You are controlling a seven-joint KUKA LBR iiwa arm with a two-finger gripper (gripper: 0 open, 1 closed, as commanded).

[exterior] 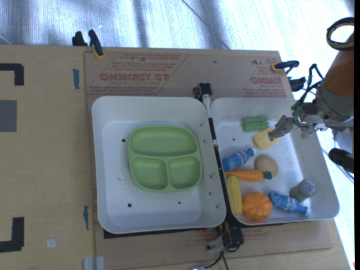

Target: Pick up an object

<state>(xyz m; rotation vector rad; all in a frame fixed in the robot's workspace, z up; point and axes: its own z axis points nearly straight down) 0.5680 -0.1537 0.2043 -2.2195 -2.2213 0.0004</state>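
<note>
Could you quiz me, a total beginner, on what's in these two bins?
1. True or false: the green divided plate lies in the left bin.
2. Which sits nearest the gripper? A) pumpkin B) yellow wedge C) corn cob
3. Fill in: the carrot lies in the ___ bin.

Key: 1 true; 2 B; 3 right, meaning the right bin.

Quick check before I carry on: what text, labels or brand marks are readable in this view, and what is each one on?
"CHEMCAST GP", red print, seen reversed, on the brown board under the bins, above the left bin.
The same red print, cut off, on the board above the right bin; smaller lines around both are too blurred to read.
Blue bottles: labels too small to read.
</note>
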